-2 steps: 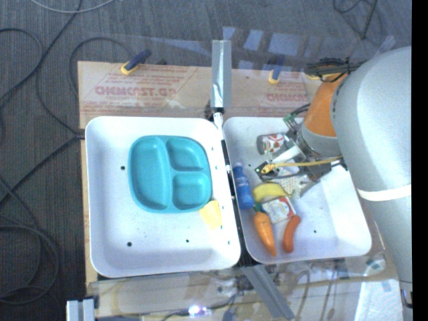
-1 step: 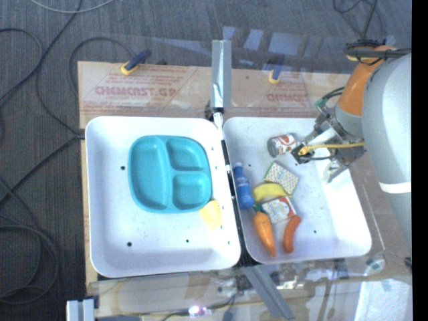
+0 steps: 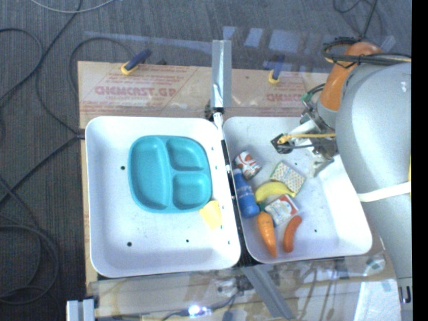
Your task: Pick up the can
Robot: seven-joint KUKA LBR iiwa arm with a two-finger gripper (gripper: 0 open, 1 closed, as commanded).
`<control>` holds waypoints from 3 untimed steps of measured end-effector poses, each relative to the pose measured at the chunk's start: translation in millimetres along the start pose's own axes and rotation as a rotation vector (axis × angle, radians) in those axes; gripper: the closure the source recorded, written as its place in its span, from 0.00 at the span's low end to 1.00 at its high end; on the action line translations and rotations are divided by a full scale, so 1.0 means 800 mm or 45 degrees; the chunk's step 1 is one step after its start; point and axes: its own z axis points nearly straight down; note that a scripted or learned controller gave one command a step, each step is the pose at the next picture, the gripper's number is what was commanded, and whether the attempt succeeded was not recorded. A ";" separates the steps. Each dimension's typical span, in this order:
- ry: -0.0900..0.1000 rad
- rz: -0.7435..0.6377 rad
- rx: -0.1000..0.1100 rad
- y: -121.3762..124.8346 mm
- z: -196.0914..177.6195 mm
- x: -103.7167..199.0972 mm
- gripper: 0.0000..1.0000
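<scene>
The can [image 3: 247,164], small with a red and white label, lies on its side near the left wall of the right bin [image 3: 348,233]. My gripper [image 3: 322,156] hangs over the upper right part of that bin, well to the right of the can and apart from it. Nothing shows between the gripper and the can except bare bin floor and a checkered packet [image 3: 288,177].
Below the can lie a blue bottle [image 3: 245,196], a banana [image 3: 273,190], a red and white carton [image 3: 282,210], a carrot [image 3: 267,233] and a red sausage-shaped item [image 3: 291,233]. The left bin [image 3: 107,246] holds a blue divided tray [image 3: 170,172] and a yellow piece [image 3: 211,214].
</scene>
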 end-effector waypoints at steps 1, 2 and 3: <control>0.021 -0.252 0.001 -0.083 -0.001 -0.009 0.00; 0.003 -0.153 0.022 -0.055 -0.003 0.019 0.00; 0.023 -0.105 0.005 -0.035 0.000 -0.007 0.00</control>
